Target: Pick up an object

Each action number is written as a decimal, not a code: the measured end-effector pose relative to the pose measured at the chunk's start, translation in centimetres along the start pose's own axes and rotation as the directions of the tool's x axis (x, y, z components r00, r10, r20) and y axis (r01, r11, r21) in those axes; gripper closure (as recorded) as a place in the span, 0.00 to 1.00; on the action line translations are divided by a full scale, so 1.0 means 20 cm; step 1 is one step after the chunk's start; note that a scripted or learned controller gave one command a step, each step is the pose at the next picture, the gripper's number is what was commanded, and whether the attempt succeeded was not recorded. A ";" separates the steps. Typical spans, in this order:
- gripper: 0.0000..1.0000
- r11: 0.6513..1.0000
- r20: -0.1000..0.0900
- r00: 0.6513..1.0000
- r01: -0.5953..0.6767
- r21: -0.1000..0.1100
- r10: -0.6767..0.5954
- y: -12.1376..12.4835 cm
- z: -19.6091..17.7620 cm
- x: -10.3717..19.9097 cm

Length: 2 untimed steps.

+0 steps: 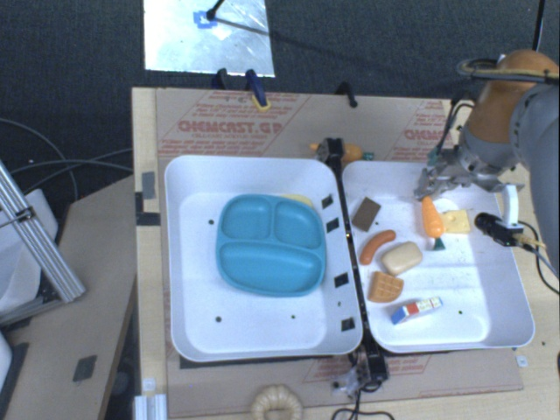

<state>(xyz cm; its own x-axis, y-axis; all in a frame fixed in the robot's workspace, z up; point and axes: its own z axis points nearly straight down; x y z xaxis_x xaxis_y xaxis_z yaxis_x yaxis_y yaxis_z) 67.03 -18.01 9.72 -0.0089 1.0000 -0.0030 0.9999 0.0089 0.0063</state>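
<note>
While the grey arm reaches in from the right over the far corner of the right bin (503, 318), its gripper (435, 185) hangs low just above the top end of a toy carrot (431, 218); whether it is released or clenched cannot be told from this slant, and nothing shows between it and the carrot. The carrot lies upright in the bin, its green tip toward the near side, just beside a pale yellow cheese slice (456, 222). Further left in the same bin sit a brown chocolate-like block (366, 212), a reddish sausage (377, 245), a beige bread roll (402, 257) touching a small waffle (385, 287), and, nearer the front, a small tube with red and blue ends (415, 309). The left bin (188, 313) holds a blue divided plate (270, 243) with three compartments, lying flat near the middle, with a sliver of something yellow peeking from behind its far edge.
</note>
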 end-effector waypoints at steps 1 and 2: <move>1.00 1.000 -0.001 1.000 -0.003 -0.002 0.003 0.04 -0.23 -0.01; 1.00 1.000 -0.001 1.000 -0.002 -0.002 0.002 0.10 -0.49 -0.03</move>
<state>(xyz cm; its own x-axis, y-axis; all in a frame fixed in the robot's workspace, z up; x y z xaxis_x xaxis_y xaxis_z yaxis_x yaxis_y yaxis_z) 68.87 -18.62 19.51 -0.0071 1.0000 -0.0022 0.9999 0.0071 0.0088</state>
